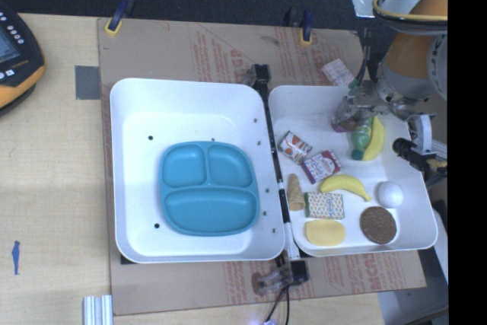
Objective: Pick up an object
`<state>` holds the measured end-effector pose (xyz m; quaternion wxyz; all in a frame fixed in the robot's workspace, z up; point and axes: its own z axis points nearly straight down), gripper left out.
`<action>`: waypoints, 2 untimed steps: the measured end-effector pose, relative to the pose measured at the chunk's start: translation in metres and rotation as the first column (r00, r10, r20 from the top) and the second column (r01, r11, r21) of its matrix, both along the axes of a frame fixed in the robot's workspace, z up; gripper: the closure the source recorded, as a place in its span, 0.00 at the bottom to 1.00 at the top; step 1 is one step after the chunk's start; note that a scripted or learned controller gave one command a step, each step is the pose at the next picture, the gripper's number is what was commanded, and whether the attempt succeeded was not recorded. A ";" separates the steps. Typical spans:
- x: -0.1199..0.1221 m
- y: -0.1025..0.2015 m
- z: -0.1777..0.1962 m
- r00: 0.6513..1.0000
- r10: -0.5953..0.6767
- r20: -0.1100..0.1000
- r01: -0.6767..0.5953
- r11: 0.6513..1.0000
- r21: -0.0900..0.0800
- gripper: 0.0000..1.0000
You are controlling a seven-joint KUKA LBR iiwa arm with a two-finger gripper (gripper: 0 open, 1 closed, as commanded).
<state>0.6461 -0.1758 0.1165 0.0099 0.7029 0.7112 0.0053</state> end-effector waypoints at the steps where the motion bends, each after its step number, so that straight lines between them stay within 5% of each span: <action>1: -0.052 0.050 0.032 1.000 -0.004 -0.028 0.005 1.000 0.008 1.00; 2: -0.054 0.130 0.078 1.000 0.000 -0.022 0.000 1.000 0.007 1.00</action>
